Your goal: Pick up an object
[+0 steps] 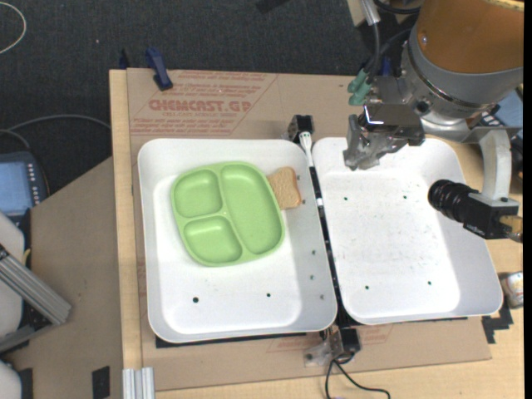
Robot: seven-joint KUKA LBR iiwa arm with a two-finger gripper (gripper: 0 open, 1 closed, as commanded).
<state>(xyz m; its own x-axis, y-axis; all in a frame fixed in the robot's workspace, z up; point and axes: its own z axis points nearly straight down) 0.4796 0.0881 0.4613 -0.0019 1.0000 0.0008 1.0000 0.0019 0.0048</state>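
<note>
Two white bins (166, 306), one green tray (227, 213), one cracker (286, 188)

Two shallow white bins side by side on a cardboard-covered worktop (199, 98), left bin (166, 289) holding a green divided plate (227, 214) with a tan biscuit-like piece (286, 188) touching its right rim, gripper (366, 152) over the right bin (416, 281) at its far-left corner

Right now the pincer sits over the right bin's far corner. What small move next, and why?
Probably shift the pincer left, across the divide toward the tan sponge-like block. The things to pick lie in the left bin: the block and the green divided tray it rests against. The pincer hovers over the right bin, away from both.
</note>
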